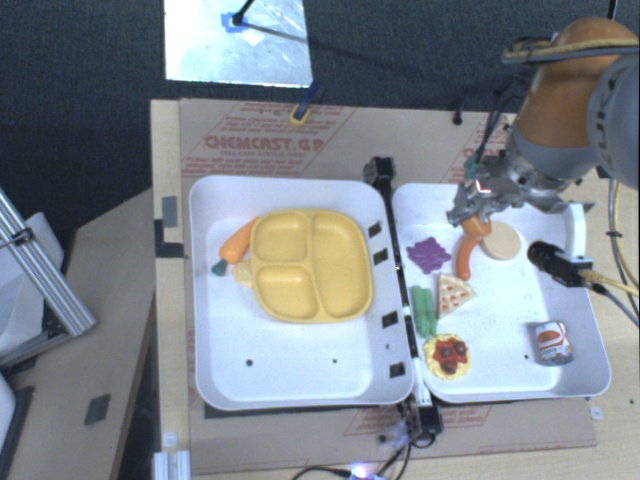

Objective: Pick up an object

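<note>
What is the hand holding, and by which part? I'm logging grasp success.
Cannot be told: the hand sits over the top end of the hot dog, hiding any contact.

The light is bright and even, and it seems to come from above. The two white bins (300, 193) look very bright, almost washed out. A shiny metal sheet (238, 26) at the far left has a pale glare on it. Shadows are soft and small (a faint dark rim shows beside the yellow plate (305, 265)). The dark floor (80, 78) at the far side looks grainy. The picture is a bit fuzzy all over, and small things look smeared.
</note>
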Controlling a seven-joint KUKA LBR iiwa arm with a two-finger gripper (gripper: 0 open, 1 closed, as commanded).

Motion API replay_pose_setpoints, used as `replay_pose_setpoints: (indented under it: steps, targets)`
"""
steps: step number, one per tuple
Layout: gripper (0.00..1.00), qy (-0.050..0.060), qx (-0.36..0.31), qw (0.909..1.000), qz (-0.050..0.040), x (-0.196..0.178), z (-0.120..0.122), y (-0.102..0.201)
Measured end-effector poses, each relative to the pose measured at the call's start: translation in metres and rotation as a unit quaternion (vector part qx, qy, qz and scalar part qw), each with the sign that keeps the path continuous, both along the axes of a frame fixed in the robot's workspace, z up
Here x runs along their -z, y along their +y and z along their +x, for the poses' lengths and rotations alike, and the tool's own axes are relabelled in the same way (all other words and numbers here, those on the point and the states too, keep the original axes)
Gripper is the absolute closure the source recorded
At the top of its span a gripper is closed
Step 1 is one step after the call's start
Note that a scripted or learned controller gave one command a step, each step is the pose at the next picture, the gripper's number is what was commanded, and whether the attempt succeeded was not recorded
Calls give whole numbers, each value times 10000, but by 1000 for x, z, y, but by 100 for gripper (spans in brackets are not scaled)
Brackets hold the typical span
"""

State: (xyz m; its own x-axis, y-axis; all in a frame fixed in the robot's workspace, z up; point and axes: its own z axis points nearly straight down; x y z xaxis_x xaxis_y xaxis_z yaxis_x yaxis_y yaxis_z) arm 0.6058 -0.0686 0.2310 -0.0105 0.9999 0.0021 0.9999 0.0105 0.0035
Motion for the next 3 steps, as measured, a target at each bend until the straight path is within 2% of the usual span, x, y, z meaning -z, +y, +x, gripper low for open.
replay_pose_setpoints:
  steps: [1, 2, 3]
  targets:
    - [100, 10, 12, 10000, -2, -1, -2, 34]
    - [100, 16, 37, 10000, -12, 17, -9, 36]
    - [100, 4, 24, 10000, -9, 13, -1, 35]
